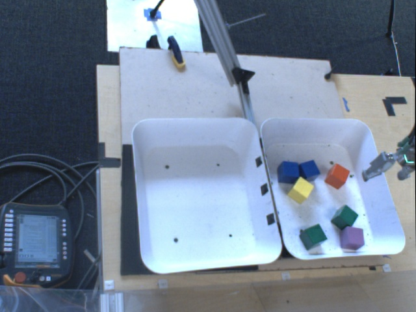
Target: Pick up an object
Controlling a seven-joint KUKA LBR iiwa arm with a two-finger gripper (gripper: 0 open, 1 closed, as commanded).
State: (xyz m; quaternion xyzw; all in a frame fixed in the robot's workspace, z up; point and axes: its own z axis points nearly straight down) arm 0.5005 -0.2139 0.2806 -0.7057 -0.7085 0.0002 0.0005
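The right bin (364, 130) holds several small blocks: two blue cubes (288, 171) (309, 169), a yellow cube (300, 190), an orange cube (337, 175), two green cubes (312, 236) (344, 216) and a purple block (351, 238). My gripper (380, 166) reaches in from the right edge, over the right bin's right rim, to the right of the orange cube. Nothing shows between its tips.
The left bin (146, 142) stands beside the right one. A slanted metal pole (221, 38) crosses the bench at the back, ending near the divide between bins. A teach pendant (36, 242) with cables lies on the floor at left.
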